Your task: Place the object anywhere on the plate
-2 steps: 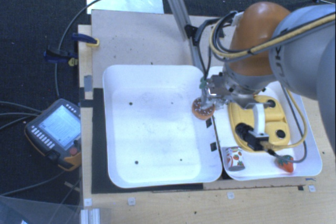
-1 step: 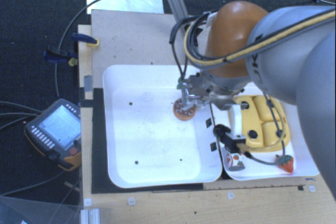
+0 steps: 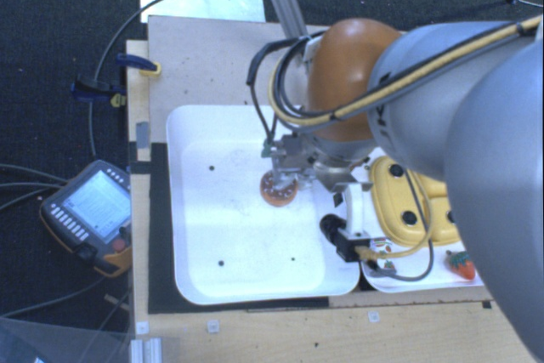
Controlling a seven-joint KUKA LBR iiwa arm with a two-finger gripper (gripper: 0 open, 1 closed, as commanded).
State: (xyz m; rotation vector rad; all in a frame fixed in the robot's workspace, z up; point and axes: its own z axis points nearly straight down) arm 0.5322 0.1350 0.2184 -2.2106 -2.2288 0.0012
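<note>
The arm (image 3: pixel 442 98) reaches in from the right and hangs over the seam between the two bins, its orange band (image 3: pixel 344 72) above the wrist. The gripper (image 3: pixel 285 170) sits low over the left bin (image 3: pixel 212 251), near that bin's right side. Directly under it lies a small round brownish object (image 3: pixel 278 191) with a pale speckled top, resting on or just above the bin floor; it touches or overlaps the gripper's tip, but I cannot tell whether the gripper is open, closed, or gripping the object. In the right bin (image 3: pixel 408 283), mostly hidden by the arm, a yellow plate (image 3: pixel 408 200) with dark spots shows beside the wrist, well apart from the object. A small orange-red item (image 3: pixel 461 266) lies near that bin's lower rim. Cables (image 3: pixel 399 263) loop over the bin edge. Left of the bench, a pendant (image 3: pixel 89 212) rests on the dark floor, and a clamp (image 3: pixel 136 64) grips the board's left edge.
</note>
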